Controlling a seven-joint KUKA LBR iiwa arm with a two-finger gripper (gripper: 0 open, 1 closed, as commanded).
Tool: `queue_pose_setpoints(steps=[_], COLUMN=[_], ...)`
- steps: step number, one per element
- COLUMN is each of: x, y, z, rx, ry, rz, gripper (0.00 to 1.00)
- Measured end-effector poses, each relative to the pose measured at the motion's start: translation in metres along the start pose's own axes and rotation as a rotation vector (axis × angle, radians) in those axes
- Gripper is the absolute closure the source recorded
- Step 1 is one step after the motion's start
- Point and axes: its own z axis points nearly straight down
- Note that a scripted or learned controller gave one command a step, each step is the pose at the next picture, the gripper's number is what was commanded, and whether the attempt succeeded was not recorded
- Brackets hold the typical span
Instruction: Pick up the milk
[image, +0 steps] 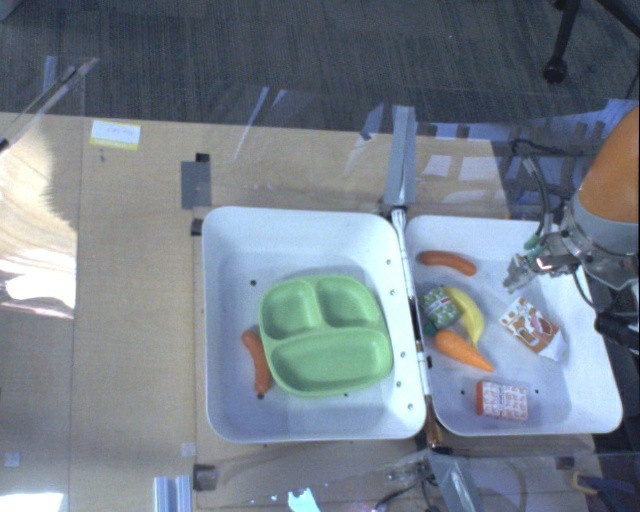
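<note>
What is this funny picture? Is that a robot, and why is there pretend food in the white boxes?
Yes, that grey and orange shape on the right is a robot arm, and the camera looks down on it from above the wooden bench. Its metal gripper hangs above the right white bin. In that bin lie a toy sausage, a yellow banana, an orange carrot, a green leafy toy, a small red box, and a white carton with pictures, which may be the milk it should pick up. The left white bin holds a green divided plate and another sausage. I see nothing held.
</note>
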Motion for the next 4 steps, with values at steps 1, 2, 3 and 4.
queue_pose_setpoints(steps=[1,2,3,4], x=[-0.019,-0.029,0.000,-0.025], y=[-0.007,-0.072,-0.071,-0.076], z=[-0.037,-0.092,-0.066,-0.100], rx=[-0.006,-0.004,-0.004,-0.003], ry=[-0.006,-0.009,-0.006,-0.010], rz=[-0.572,-1.307,-1.311,-1.737], gripper=[1.00,1.00,1.00,1.00])
